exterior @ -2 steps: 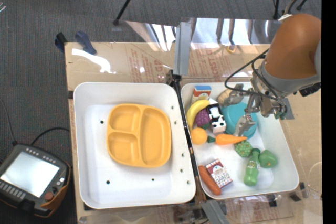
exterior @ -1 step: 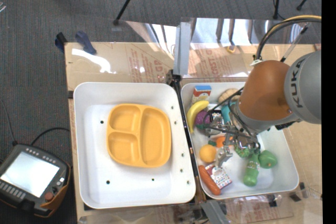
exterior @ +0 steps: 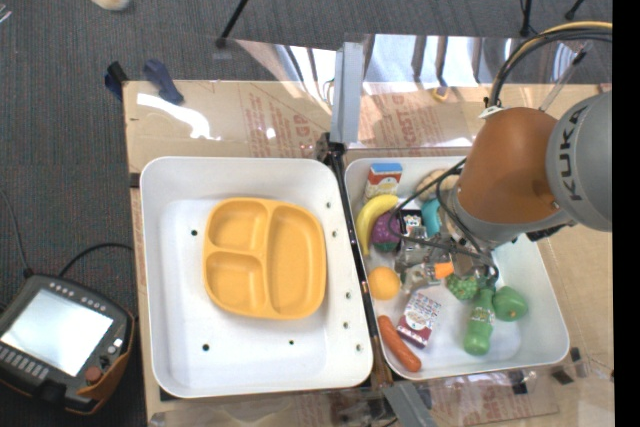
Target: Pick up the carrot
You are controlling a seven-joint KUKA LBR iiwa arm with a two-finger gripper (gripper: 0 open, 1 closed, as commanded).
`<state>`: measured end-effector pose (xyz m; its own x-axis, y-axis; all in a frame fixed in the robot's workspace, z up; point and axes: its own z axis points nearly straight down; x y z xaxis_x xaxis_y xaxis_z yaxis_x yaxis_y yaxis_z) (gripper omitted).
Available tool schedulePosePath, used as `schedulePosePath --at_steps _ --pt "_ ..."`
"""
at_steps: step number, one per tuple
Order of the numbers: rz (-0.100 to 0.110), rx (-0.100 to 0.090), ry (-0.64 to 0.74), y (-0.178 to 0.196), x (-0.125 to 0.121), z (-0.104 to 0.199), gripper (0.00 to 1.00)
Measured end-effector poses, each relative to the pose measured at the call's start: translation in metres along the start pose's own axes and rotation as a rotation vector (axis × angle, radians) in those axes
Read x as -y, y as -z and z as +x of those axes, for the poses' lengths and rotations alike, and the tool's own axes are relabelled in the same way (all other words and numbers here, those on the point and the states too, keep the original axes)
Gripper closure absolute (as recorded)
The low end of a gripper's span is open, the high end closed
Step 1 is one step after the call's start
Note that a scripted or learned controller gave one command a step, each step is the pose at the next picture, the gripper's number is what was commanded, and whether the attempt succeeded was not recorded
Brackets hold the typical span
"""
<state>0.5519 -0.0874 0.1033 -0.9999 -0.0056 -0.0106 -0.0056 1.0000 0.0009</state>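
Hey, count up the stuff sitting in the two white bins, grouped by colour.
Yellow: 2, divided plate, banana
Orange: 3, orange fruit, sausage, carrot
Green: 3, bottle, pepper, broccoli
Purple: 1, eggplant
Cartons: 2
Total: 11

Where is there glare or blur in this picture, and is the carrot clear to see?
Camera view: bright glare on the bench behind the left bin; the hand looks slightly blurred, partly under the orange band; the carrot is small and half hidden there.
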Motion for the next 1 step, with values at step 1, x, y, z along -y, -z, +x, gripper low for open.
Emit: schedulePosePath --at_steps 1 --pt "0.002 0.003 0.126 0.1825 -0.0084 0.0214 1.00"
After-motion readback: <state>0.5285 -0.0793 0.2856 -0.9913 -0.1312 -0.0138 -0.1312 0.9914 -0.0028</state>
